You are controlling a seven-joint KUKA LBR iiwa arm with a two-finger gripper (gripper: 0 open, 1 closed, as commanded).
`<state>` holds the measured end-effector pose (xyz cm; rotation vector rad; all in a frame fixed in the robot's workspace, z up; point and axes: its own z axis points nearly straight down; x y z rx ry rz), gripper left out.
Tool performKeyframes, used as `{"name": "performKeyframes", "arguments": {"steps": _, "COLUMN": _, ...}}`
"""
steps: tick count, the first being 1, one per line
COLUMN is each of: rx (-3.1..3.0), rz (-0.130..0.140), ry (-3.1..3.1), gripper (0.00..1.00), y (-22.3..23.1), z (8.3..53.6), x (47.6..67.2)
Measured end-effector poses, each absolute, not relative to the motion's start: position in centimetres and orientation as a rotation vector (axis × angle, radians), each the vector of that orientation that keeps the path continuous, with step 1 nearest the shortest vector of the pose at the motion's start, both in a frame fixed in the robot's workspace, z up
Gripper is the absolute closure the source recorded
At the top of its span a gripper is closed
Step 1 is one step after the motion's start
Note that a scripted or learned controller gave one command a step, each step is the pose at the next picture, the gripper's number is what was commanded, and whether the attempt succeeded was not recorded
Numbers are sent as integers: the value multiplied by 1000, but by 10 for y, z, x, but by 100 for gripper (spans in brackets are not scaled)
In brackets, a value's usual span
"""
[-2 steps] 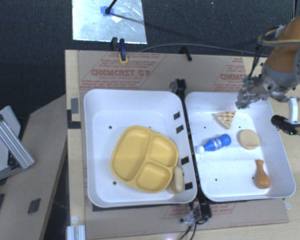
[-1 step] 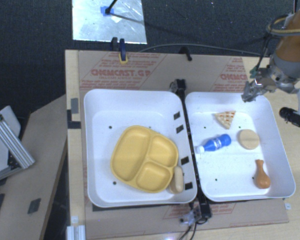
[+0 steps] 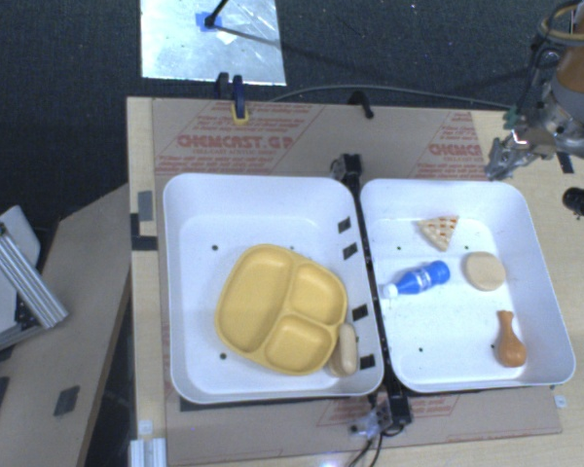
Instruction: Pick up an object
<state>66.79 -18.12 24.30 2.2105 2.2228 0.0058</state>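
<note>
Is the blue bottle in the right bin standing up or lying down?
Lying down: the blue bottle rests on its side on the right bin floor, white cap pointing left.

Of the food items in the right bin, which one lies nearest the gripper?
The pizza slice, at the bin's far side and closest to the gripper. The blue bottle, round cookie and drumstick all lie farther toward the near edge.

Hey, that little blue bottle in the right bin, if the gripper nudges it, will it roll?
Probably. The blue bottle lies on its side on the right bin floor, and its rounded body looks apt to roll. It seems small and likely light, so a nudge could shift it. Its smooth surface may slip.
</note>
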Motion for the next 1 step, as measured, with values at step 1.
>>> {"name": "performKeyframes", "arguments": {"steps": 1, "rx": 2210, "rz": 5, "ry": 2230, "gripper": 100, "y": -130, "z": 252, "x": 662}}
